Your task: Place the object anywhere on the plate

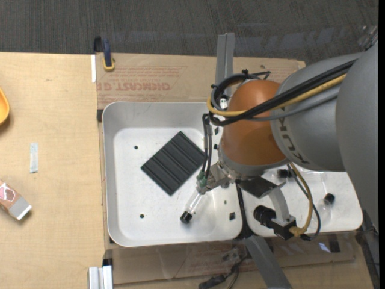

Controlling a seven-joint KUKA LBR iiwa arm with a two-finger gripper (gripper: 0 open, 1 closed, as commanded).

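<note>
A black ribbed square plate (pixel 174 162) lies flat in the middle of the left bin (pixel 120 131). A slim white marker with a black tip (pixel 191 209) slants in the left bin's front right corner, just right of and nearer than the plate, not touching it. Its upper end meets my gripper (pixel 206 184), which hangs under the orange wrist band (pixel 252 125) at the left bin's right side. The wrist hides how the gripper stands around the marker.
The grey arm covers most of the right bin (pixel 343 215), where a small dark piece (pixel 328 198) shows. On the bench to the left lie a small silver strip (pixel 33 158) and a pink-and-white block (pixel 13 201). A clamp (pixel 107 58) sits behind the left bin.
</note>
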